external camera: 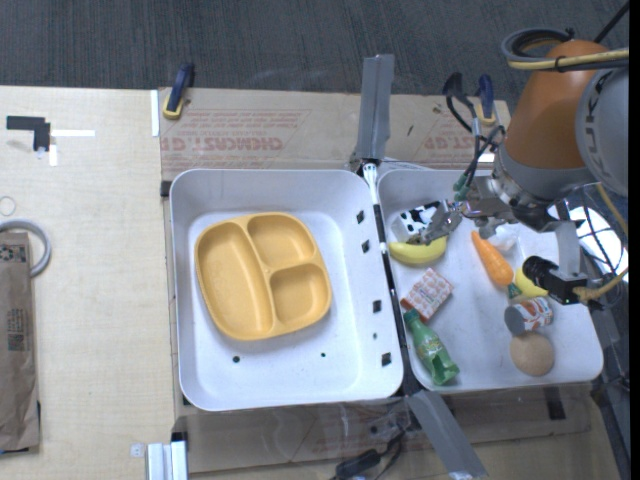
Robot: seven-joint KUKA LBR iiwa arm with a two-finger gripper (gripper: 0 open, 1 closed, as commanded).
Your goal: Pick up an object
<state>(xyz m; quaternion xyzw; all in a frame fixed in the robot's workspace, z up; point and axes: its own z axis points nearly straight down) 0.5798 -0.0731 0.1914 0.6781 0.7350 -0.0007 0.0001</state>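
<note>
In the right bin (590,363), the gripper (440,230) sat low over the far-left corner, directly above the banana (417,251). Whether the fingers were wide, narrow or closed on anything could not be determined; the tips were small and blended with a black-and-white item (413,218) behind them.

The banana lay flat against the bin's left wall, curved side down. It appeared to be a light toy fruit with a smooth, probably slippery skin. Recommended hold: across the narrow middle of the curve, where the body is thinnest and the fingers would not slide toward the tapered ends.

Other candidates lay nearby:
- a carrot (491,259), rigid and tapered, just right of the banana;
- a small printed packet (429,293), flat and likely soft, hard to get under;
- a green bottle (431,346) lying along the left wall, round and prone to rolling;
- a small can (528,316) and a brown egg-shaped object (532,354) near the right wall.

The left bin (190,298) held a yellow divided plate (262,274), well apart from the gripper.
</note>
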